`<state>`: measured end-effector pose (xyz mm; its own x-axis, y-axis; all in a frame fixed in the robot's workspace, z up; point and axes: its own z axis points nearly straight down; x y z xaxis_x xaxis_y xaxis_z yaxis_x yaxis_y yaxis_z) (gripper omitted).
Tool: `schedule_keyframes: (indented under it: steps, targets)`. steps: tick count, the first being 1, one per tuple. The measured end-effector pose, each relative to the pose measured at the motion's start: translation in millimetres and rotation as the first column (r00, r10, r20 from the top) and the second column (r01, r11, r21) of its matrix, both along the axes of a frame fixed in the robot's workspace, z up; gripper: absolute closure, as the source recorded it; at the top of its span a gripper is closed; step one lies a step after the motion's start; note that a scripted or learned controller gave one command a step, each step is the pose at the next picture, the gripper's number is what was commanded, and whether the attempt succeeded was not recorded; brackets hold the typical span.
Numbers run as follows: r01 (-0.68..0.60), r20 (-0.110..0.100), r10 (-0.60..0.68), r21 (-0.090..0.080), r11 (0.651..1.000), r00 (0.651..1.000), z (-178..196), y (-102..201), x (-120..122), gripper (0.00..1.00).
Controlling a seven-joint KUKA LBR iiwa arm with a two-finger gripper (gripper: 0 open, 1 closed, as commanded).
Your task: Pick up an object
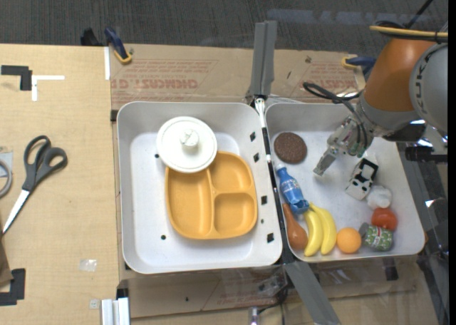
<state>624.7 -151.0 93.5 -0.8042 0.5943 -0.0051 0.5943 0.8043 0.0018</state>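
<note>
The right bin (399, 167) holds a brown round disc (291, 147), a blue bottle (291, 189), an orange-brown carrot-like piece (296, 228), yellow bananas (320, 229), an orange (348, 240), a green item (378, 239), a red tomato (383, 217) and a small white lump (382, 196). My gripper (343, 171) hangs over the middle of this bin, right of the disc and above the bananas. It is open, its fingers spread apart with only bin floor between them.
The left bin (135, 174) carries a yellow divided plate (211, 196) and a white round lid (187, 144). Scissors (33, 171) lie on the bench at far left. A grey divider bar (263, 60) runs back from between the bins.
</note>
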Motion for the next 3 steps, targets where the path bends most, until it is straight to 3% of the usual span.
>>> schedule_keyframes:
  steps: [1,2,3]
  targets:
    - [-0.063,0.0,0.063,0.001,0.998,0.998,-0.1,-42.4,-71.7,0.0]
    - [0.029,0.0,-0.029,0.001,1.0,1.0,0.6,21.8,12.9,0.0]
    - [0.051,-0.003,-0.051,0.001,0.999,0.999,-0.9,-33.2,-91.0,0.0]
